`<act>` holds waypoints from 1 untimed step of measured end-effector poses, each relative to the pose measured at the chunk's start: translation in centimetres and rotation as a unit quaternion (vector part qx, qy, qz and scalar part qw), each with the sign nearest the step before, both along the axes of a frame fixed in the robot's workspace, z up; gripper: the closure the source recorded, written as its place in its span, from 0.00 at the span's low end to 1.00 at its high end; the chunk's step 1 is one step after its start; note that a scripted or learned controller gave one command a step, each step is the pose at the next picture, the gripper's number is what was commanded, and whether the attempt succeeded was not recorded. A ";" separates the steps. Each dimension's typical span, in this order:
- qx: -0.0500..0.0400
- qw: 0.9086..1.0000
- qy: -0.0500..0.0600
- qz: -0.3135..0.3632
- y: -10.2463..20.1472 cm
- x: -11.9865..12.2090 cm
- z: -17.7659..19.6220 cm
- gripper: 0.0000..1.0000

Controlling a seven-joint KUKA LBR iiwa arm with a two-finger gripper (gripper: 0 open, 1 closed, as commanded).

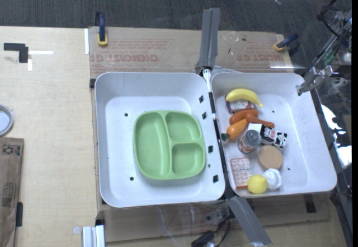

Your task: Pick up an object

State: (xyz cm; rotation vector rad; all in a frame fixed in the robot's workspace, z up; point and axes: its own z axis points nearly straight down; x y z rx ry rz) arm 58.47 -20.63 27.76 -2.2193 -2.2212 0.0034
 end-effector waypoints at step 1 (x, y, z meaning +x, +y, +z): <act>0.000 1.000 0.000 0.014 6.2 3.6 -8.9 0.00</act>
